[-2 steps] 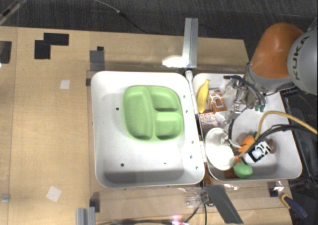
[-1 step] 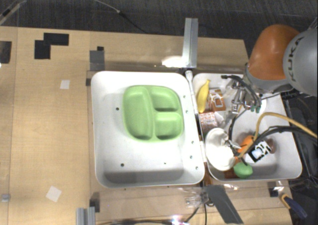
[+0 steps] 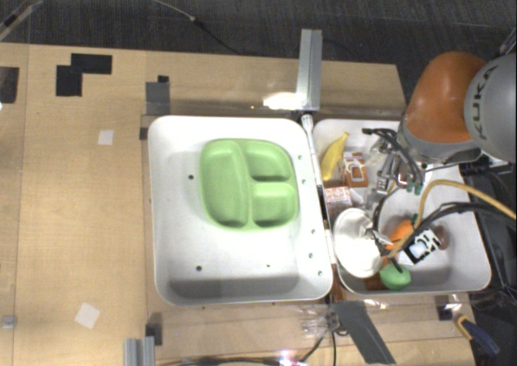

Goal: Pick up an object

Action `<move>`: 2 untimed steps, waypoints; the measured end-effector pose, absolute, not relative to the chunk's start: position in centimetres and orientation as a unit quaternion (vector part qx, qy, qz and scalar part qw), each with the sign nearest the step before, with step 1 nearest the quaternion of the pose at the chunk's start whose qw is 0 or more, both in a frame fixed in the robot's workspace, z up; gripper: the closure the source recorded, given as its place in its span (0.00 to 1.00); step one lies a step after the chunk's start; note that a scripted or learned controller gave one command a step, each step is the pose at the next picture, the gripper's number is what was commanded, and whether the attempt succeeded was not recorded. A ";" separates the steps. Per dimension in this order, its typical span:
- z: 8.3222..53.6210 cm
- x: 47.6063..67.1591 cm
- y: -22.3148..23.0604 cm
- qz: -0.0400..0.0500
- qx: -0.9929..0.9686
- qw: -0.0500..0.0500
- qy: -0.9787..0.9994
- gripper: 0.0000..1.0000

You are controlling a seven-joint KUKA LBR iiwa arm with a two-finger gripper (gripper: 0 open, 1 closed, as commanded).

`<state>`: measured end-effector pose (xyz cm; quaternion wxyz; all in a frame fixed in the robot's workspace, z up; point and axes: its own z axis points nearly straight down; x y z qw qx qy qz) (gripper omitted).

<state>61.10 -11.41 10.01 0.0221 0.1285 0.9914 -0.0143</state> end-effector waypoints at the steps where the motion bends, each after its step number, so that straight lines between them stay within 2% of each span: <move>1: 9.2 56.0 -11.5 -0.001 0.185 0.016 0.983 0.00; 2: 9.3 53.7 -12.2 0.002 0.236 0.019 0.972 0.00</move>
